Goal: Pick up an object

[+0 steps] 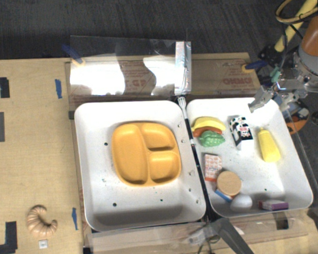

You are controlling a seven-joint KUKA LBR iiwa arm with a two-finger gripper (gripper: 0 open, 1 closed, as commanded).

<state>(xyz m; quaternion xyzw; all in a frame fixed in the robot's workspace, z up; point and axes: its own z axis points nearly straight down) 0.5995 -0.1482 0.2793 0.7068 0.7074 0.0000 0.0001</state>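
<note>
The right bin (293, 159) holds several small objects. A yellow banana-like toy (208, 124) lies over a green leafy piece (212, 139) at its far left. Beside them stands a black-and-white box (240, 129), then a yellow cylinder (269, 145) further right. Nearer the front are a red-and-white packet (211, 166), a round tan disc (229, 183), a white ball (240, 201) and a purple bar (273, 204). My gripper (269, 96) hovers over the bin's far right corner, above and behind the yellow cylinder, with nothing visibly held.
The left bin (91, 154) carries a yellow compartment plate (145, 152). A croissant-shaped toy (41, 220) lies on the bench at the front left. A clear upright panel (129, 72) stands behind the bins. Yellow cabling (296, 8) loops at the top right.
</note>
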